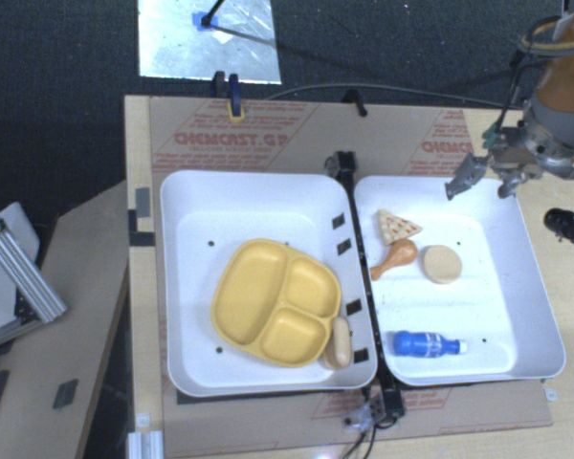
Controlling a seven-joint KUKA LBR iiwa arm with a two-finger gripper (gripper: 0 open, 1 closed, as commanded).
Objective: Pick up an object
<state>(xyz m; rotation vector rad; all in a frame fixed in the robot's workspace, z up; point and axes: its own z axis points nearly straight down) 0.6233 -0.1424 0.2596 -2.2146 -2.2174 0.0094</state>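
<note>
My gripper (482, 182) hangs above the far edge of the right bin (517, 285), its two fingers spread open with nothing between them. Inside that bin lie a waffle-patterned triangle slice (397, 226), a toy drumstick (394, 257), a round tan bun (442, 264) and a blue bottle (426, 344) on its side near the front. The slice is the nearest object, down and to the left of the gripper. In the left bin (201, 218) rests a yellow divided tray (276, 301) with a tan bread roll (340, 341) against its front right corner.
A black divider with clips (359, 275) runs between the two bins. A cable (411, 92) crosses the board behind them. A metal plate (209, 25) lies on the dark floor at the back left. A grey side table (67, 333) stands at the left.
</note>
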